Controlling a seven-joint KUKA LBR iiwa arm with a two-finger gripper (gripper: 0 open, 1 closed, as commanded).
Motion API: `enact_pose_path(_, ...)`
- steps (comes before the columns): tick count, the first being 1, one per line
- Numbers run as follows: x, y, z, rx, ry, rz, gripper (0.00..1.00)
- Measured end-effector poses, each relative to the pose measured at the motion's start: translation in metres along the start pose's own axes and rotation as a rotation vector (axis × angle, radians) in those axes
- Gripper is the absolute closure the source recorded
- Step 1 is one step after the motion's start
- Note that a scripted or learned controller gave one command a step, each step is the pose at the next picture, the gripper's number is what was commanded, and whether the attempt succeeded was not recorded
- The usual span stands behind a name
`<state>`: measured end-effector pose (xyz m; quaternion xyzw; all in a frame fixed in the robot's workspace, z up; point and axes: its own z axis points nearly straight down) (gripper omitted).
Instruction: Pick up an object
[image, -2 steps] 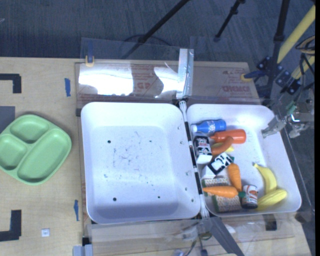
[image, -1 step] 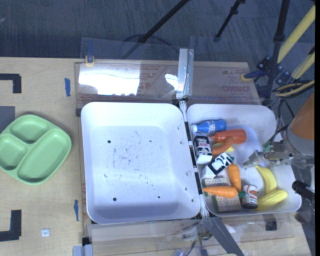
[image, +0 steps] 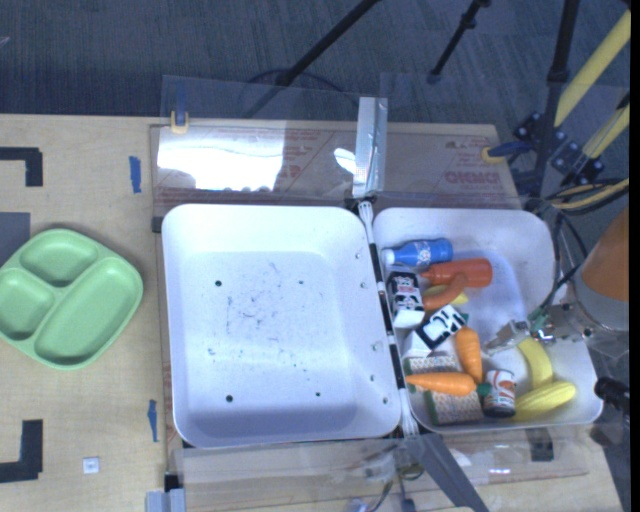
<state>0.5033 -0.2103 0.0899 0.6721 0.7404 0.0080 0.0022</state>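
The right white bin (image: 530, 235) holds a heap of small objects. A blue bottle (image: 420, 252) and an orange-red bottle (image: 460, 272) lie at its far side. Below them are a black-and-white packet (image: 443, 325), two carrots (image: 468, 352) (image: 440, 382), a small can (image: 498, 392) and yellow bananas (image: 537, 362). My gripper (image: 512, 334) reaches in from the right edge, low over the bin, just above the bananas and right of the upright carrot. Nothing shows held in it.
The left white bin (image: 200, 240) lies beside the right one, with a thin wall between them. A green divided plate (image: 70, 297) rests on the bench at far left. Clear plastic panels stand behind the bins. The arm's orange band (image: 610, 265) is at the right edge.
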Motion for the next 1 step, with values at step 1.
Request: enact_pose_path(1, -0.0037, -0.0015, -0.0088, 0.001, -0.007, 0.005, 1.0)
